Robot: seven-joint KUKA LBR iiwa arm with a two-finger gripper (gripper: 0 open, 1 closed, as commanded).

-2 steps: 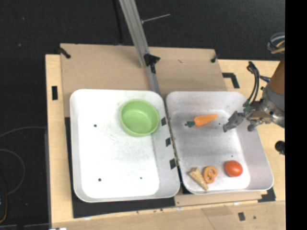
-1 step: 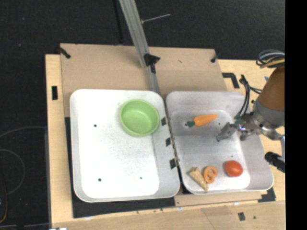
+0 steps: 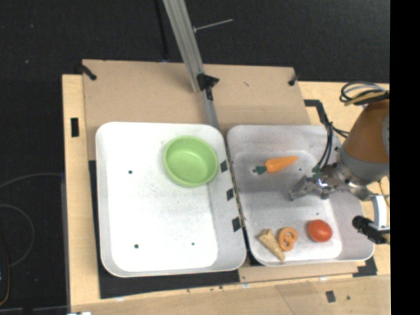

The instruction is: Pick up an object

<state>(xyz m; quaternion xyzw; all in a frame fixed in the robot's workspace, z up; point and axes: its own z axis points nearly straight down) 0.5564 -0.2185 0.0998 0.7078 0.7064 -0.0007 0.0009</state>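
Carrot was the likeliest pick, an orange toy with a green stub at one end, lying flat and slightly tilted on the floor of the right bin, just up and to the left of the gripper; the gripper hung low over that bin's floor, a little short of the carrot and not touching it, and nothing could be seen between its fingers; whether those fingers stood open or shut could not be told, since the metal parts blurred together; to do the step well, the judgement was that the gripper should shift toward the carrot's thick middle, turn so that the jaws crossed its long axis, and descend straight until the fingers bracketed it, because a grip near the tapered tip would probably slip; the bin wall behind the carrot left room, so a collision seemed unlikely; the arm reached in over the bin's right rim, its orange band above the wrist and cables trailing beside it, the wrist bent downward and leftward; other candidates lay nearer the bin's front edge, well apart from the carrot: a red tomato, a pretzel and a pale wedge touching it; a green bowl sat in the left bin, across the divide on the worktop.
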